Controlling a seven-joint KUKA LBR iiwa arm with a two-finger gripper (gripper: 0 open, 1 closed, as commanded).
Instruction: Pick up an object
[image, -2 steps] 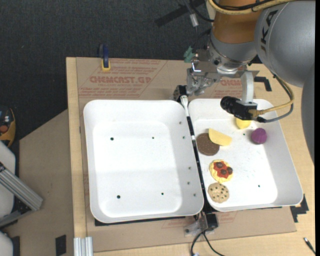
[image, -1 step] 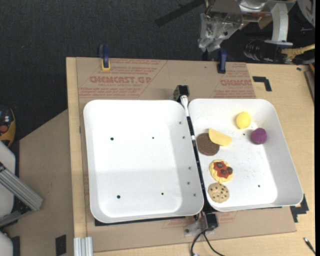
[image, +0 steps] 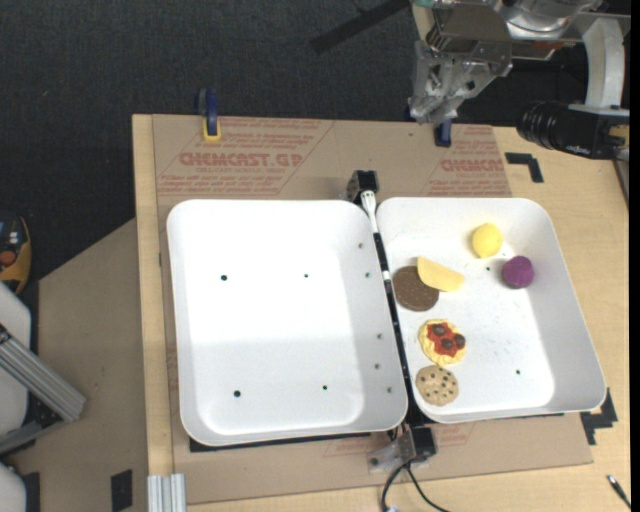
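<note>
The right bin (image: 560, 330) holds a yellow ball (image: 486, 240), a purple ball (image: 517, 271), a yellow wedge (image: 440, 274) leaning on a brown round disc (image: 413, 290), a small pizza (image: 443, 341) and a chocolate-chip cookie (image: 437, 384). My gripper (image: 437, 102) hangs high above the bench, behind the far edge of the right bin, well away from every object. Nothing is between its fingers.
The left bin (image: 270, 320) sits beside the right one, the two joined by a black clip (image: 362, 185) at the far side. Blue clamps (image: 209, 112) hold the brown board at its far edge.
</note>
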